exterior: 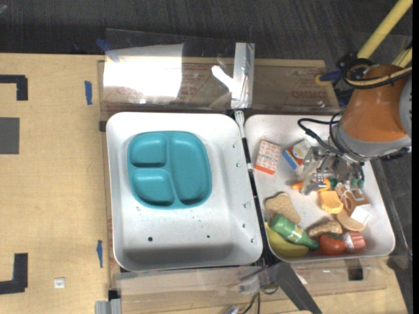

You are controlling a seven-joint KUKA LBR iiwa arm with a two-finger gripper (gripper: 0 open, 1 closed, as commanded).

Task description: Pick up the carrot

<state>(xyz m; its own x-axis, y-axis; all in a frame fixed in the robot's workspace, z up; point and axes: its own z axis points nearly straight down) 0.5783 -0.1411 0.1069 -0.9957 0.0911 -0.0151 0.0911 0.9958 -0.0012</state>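
Observation:
The carrot (306, 187) shows as a small orange piece in the right bin (383, 241), near its middle, partly hidden under the gripper. My gripper (320, 174) hangs from the grey arm with the orange band (370, 113) and sits low in the bin, right over the carrot's upper end. From this angle the wrist and cables hide how the gripper meets the carrot.
A teal divided plate (170, 169) lies in the left bin (131, 241). Around the carrot lie a red-and-white box (267, 157), a bread slice (281, 207), a yellow block (330, 201), a green item (291, 231), a banana (288, 246) and a red tomato (332, 244).

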